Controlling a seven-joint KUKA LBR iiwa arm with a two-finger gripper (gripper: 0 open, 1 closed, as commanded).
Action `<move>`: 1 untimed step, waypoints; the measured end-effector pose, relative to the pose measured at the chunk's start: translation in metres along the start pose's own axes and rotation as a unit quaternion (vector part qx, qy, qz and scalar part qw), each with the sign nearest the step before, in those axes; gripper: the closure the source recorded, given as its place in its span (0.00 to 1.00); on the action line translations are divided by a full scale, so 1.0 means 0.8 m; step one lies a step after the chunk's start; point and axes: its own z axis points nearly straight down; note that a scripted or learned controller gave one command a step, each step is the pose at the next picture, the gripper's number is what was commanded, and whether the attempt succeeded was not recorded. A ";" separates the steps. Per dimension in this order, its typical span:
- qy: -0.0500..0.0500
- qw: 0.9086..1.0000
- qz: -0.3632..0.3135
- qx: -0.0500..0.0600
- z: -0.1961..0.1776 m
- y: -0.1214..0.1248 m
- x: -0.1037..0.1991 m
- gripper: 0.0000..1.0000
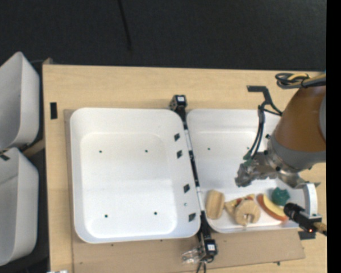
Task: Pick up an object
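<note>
Several small objects lie along the near edge of the right bin [221, 135]: a tan wooden block [215, 203], a pale wooden piece with pegs [242, 209], a red and yellow slice-shaped toy [271, 207] and a small teal item [281, 195]. My gripper [245, 175] hangs over the right bin, just above and slightly right of the wooden pieces, below the orange band of the arm [301, 124]. Nothing shows between its fingers.
The left bin [125, 175] sits beside the right one, with a row of black clips [184, 169] along the shared divider. Cables [261, 112] run down the arm. White housings [8, 152] stand at the far left of the bench.
</note>
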 end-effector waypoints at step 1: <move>-0.002 1.000 -0.001 -0.009 -0.054 0.047 -0.009 1.00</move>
